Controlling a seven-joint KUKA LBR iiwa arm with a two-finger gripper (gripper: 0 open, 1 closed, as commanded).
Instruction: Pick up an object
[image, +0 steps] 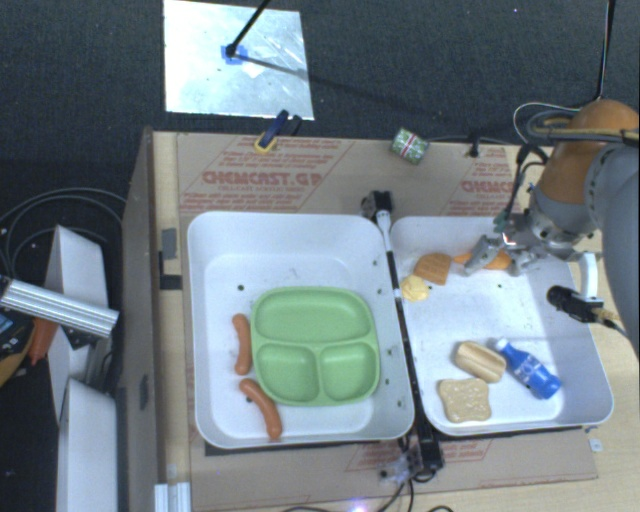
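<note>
Toast (465, 399) lies closest; I cannot tell the gripper's (507, 250) state, an orange piece (492, 262) half hidden beneath; cardboard (262, 178) reads "CHEMCAST".

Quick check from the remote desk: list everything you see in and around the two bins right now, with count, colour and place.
Bins: 2, white, side by side on the bench.
Divided plate: 1, green, left bin centre.
Sausages: 2, orange-brown, left bin, left of and below the plate.
Bottle: 1, blue, right bin, lower right.
Bread roll: 1, tan, beside the bottle.
Bread slice: 1, beige, right bin front.
Tan piece: 1, right bin, upper left.
Yellow piece: 1, by the divider.
Orange piece: 1, at the gripper.
Small can: 1, green, behind the bins.
Gripper: 1, grey, right bin, upper part.
</note>
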